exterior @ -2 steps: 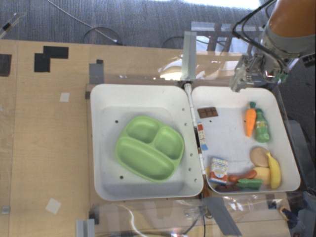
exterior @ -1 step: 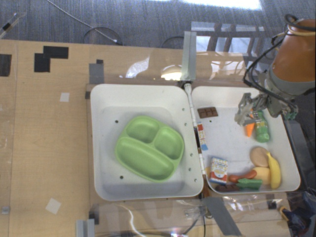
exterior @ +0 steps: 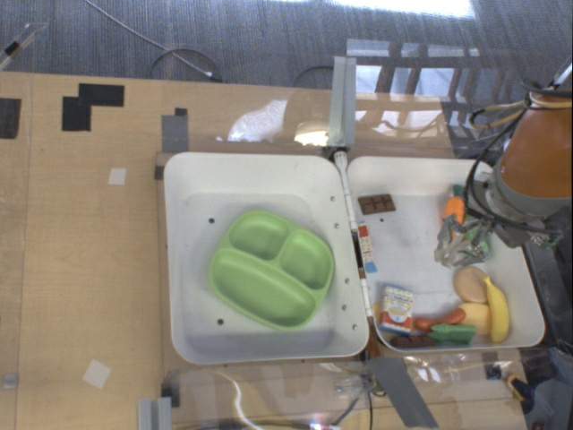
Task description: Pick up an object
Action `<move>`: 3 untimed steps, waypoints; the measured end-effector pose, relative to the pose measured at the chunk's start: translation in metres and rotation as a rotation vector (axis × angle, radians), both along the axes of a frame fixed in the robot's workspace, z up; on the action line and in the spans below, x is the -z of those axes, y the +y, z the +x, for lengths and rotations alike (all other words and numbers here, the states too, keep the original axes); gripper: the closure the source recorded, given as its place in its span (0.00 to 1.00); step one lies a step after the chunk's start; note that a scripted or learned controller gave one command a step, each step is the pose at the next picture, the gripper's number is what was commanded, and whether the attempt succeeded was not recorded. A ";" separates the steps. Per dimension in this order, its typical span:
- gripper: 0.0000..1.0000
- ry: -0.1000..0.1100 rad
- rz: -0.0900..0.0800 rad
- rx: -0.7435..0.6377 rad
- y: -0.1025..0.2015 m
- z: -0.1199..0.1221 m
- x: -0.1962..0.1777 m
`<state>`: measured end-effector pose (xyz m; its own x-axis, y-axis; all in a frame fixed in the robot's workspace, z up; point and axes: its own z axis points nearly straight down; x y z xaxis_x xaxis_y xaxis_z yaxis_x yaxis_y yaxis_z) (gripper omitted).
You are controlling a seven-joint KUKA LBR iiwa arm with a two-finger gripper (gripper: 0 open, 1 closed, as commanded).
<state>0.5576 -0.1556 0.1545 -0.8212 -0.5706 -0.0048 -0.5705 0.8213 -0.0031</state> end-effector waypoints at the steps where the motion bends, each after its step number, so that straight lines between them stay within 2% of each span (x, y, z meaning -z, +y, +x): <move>1: 0.00 -0.002 0.000 -0.001 0.001 0.001 -0.001; 2: 0.00 -0.012 -0.002 -0.017 -0.008 0.074 0.064; 3: 1.00 -0.024 0.000 -0.015 -0.006 0.078 0.050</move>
